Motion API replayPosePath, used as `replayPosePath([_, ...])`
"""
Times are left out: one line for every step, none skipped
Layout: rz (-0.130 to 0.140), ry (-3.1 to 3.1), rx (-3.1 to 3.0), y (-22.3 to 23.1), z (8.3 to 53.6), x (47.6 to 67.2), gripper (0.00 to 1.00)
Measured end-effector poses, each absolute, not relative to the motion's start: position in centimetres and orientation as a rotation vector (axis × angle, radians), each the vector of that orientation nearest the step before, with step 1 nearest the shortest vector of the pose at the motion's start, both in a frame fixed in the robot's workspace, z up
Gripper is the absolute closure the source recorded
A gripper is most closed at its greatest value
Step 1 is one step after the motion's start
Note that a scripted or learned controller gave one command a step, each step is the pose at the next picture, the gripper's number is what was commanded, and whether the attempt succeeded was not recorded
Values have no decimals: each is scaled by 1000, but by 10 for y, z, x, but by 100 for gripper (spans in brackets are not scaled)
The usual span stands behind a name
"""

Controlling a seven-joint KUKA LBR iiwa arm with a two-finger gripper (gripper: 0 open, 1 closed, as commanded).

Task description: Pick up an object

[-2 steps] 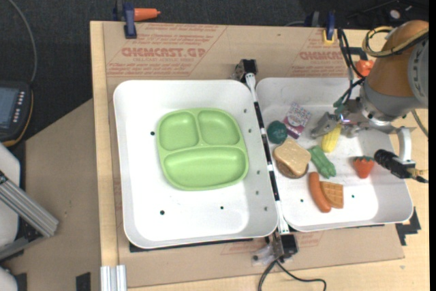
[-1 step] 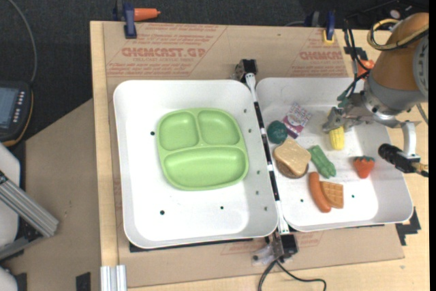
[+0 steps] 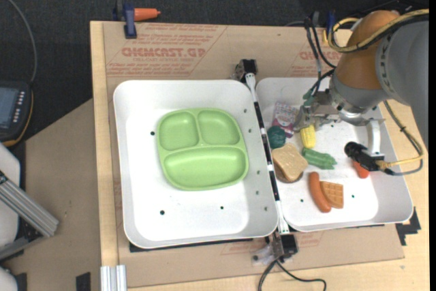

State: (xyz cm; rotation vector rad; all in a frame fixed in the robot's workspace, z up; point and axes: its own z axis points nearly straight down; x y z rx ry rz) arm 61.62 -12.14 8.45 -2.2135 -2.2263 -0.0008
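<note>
Hovering gripper (image 3: 308,116) just above corn cob (image 3: 308,137), right bin (image 3: 392,204), approx 10 o'clock of centre; open/shut can't tell. Prob light, stiff, slick plastic w/ rounded sides — best pinched across mid-length.

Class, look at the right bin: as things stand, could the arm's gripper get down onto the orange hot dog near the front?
Probably yes. The hot dog lies uncovered from above in the right bin, though the waffle piece touches one side. The gripper hovers further back, over the corn.
</note>
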Motion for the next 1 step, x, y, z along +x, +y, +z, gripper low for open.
replayPosePath([-16,-2237,-2217,-50,192,622,100])
